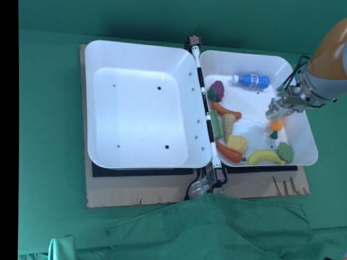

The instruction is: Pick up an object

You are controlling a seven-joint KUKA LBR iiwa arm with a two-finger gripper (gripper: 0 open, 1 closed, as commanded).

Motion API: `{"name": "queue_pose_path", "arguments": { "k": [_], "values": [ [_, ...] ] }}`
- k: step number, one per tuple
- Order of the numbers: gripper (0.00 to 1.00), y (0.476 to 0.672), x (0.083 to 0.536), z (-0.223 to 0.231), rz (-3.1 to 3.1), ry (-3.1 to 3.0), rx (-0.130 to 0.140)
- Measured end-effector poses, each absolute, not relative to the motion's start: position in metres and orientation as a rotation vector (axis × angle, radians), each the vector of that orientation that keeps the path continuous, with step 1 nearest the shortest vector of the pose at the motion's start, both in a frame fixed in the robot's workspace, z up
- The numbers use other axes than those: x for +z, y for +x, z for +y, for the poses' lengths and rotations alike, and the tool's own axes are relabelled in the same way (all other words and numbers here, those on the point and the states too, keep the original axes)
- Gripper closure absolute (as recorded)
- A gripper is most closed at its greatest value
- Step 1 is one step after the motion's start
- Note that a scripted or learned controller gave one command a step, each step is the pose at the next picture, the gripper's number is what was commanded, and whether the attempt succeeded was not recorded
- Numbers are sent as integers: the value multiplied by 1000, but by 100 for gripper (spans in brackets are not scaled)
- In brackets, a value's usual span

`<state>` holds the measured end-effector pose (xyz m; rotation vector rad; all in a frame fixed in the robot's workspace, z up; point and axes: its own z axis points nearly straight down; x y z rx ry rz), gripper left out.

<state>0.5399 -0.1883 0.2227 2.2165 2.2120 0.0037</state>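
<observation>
My gripper hangs over the right side of the right bin, reaching in from the right. Directly below its tip lies a small orange carrot with a green top; whether the gripper touches it cannot be told. Elsewhere in this bin lie a blue bottle, purple grapes, an orange-red sausage shape, a green cucumber, a cone, corn, a red chili, a banana and a green knobbly fruit.
The left bin is beside the right one, split from it by a black-and-white divider rail. Both rest on a cardboard sheet. Green cloth bunches at the front.
</observation>
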Motion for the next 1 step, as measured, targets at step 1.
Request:
{"name": "queue_pose_path", "arguments": {
  "k": [1],
  "values": [
    [100,469,186,-188,2202,2219,12]
  ]
}}
